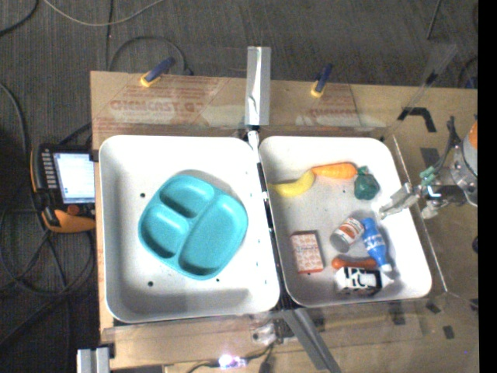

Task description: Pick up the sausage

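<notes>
The sausage (346,262) lies well apart from the jaws (396,203), whose state I cannot tell.

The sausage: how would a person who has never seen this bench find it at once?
Look in the right bin, near its front edge. The sausage lies there, a small reddish-brown rod between the blue bottle and the black-and-white pack. It alone is reddish-brown.

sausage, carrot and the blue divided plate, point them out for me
sausage (345,263): camera view, on its orange-red left end, beside the blue bottle.
carrot (335,171): camera view, middle of its orange body.
blue divided plate (194,224): camera view, on the ridge between its compartments.
</notes>
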Controlling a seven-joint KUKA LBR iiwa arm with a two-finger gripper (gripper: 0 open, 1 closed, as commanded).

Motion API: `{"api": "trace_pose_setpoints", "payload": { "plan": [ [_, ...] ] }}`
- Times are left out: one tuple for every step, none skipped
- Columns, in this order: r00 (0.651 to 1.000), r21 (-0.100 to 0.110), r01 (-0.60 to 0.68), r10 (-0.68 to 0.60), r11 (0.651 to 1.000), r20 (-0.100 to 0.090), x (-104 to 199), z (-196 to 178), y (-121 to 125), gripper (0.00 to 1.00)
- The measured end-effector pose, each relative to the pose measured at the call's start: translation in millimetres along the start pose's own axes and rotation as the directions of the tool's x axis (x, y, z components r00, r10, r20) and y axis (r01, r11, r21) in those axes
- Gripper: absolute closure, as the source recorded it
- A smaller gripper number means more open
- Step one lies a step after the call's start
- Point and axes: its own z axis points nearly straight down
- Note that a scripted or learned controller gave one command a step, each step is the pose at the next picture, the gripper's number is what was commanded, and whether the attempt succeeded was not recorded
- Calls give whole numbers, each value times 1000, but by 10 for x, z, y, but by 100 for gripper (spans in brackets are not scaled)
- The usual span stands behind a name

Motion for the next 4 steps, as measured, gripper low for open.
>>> {"api": "trace_pose_setpoints", "payload": {
  "plan": [
    [949, 2, -317, 317, 949, 0, 570, 1017, 251, 0],
    [900, -10, -437, 437, 900, 1, 662, 1674, 431, 0],
    [823, -13, -568, 568, 823, 0, 359, 1682, 1211, 0],
    [815, -9, -580, 580, 815, -1, 191, 1665, 372, 0]
  ]
}}
